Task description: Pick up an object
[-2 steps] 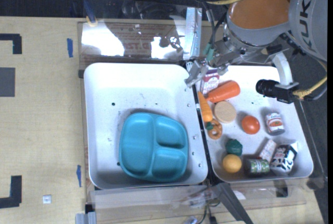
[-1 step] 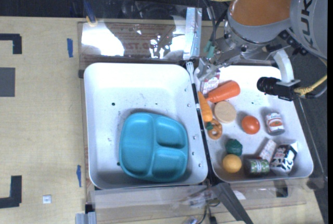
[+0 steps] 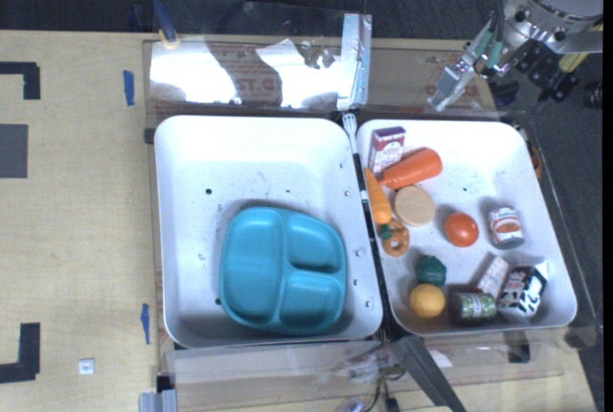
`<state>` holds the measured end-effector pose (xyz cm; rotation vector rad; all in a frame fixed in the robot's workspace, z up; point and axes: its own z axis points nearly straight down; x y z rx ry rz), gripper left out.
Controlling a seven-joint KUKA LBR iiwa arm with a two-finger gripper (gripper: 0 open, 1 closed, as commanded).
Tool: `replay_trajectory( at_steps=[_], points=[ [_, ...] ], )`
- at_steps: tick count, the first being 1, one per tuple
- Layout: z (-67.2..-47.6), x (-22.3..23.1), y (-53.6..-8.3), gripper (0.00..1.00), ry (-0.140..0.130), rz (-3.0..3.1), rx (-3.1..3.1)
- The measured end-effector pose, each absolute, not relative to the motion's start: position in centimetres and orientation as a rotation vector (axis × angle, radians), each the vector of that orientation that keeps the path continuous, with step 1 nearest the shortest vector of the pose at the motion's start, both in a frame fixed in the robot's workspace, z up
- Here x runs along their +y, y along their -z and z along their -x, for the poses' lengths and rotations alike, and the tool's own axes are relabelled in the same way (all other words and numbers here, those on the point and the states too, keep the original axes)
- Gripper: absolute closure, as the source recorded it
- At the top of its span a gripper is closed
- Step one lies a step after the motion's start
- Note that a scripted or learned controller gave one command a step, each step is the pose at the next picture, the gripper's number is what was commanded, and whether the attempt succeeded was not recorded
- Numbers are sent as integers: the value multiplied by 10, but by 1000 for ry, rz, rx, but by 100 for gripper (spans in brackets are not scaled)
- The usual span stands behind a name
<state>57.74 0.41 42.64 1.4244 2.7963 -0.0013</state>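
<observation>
Crowded along the right bin's (image 3: pixel 536 172) near edge sat a green can (image 3: pixel 473 307), a yellow fruit (image 3: pixel 427 301) and small cartons, touching. Jaws (image 3: pixel 450 94) hung beyond its far rim, holding nothing; their width I cannot tell. Descending there risked nudging neighbours or pinching two things at once.

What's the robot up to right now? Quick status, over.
Gripper above the right bin's far rim, nothing between its fingers. Toy foods in that bin untouched: carrot, tomato, orange. Nothing blocking the drop.
</observation>
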Motion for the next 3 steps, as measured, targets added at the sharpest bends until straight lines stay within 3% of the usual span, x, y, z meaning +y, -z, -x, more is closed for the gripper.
replay_trajectory(
  at_steps=[1,3],
  points=[
    [-624,28,-431,100,3,-1319,2853],
    [-649,136,-371,100,8,-1112,2947]
  ],
)
